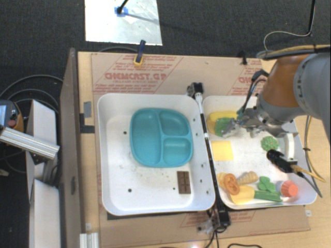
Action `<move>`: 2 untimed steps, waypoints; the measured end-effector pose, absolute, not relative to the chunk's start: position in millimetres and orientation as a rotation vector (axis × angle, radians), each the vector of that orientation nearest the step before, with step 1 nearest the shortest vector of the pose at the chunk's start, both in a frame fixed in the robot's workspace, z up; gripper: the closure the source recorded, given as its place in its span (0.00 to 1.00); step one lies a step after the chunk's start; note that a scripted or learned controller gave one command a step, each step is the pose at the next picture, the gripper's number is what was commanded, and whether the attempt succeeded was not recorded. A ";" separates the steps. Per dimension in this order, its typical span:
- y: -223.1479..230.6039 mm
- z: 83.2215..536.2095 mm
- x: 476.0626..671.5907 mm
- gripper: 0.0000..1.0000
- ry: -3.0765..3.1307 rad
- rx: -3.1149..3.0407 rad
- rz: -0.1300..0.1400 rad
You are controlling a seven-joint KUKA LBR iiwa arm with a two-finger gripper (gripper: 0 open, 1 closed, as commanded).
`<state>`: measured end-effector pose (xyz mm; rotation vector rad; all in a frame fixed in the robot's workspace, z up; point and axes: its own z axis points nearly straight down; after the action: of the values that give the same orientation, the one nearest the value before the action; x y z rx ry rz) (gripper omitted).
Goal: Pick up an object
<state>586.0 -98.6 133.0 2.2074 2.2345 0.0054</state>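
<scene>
Right bin (302, 198): claw (234, 126) beside green toy (222, 125).

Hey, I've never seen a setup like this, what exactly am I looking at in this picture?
This is one camera fixed above a bench, looking down at a slant. The grey and orange shape at the right is a robot arm; its gripper sits low over a green toy in the right bin, which also holds a yellow block and other toy food. The left bin holds a teal divided plate and a small brown block. Whether the gripper actually holds anything can't be made out.
</scene>
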 end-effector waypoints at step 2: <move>-121.5 93.9 667.5 0.00 2.222 2.218 0.004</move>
<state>667.5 -121.5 93.9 2.2176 2.2222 0.0039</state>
